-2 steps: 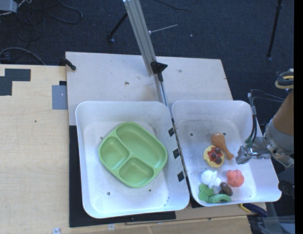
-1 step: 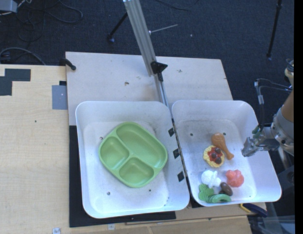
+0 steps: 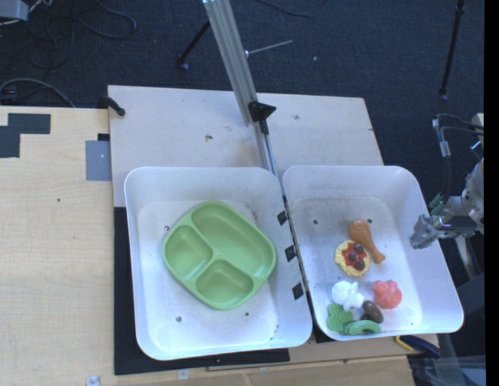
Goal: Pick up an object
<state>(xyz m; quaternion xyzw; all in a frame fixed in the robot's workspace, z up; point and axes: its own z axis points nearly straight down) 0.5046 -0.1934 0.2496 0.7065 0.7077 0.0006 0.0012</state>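
Several toy foods lie in the right bin (image 3: 345, 185). A brown drumstick (image 3: 365, 238) rests beside a yellow tart with red berries (image 3: 353, 257). Nearer the front are a pink-red piece (image 3: 386, 293), a white cauliflower-like piece (image 3: 345, 293), a small dark brown piece (image 3: 372, 313) and a green leafy piece (image 3: 345, 322). My gripper (image 3: 423, 234) hangs at the bin's right rim, to the right of the drumstick and apart from every toy. It is small and partly blurred.
The left bin (image 3: 145, 215) holds a green divided plate (image 3: 218, 254). A slanted metal rail (image 3: 237, 63) runs from the back down to the seam between the bins. Cables and a stand sit at the far right beside the arm (image 3: 476, 190).
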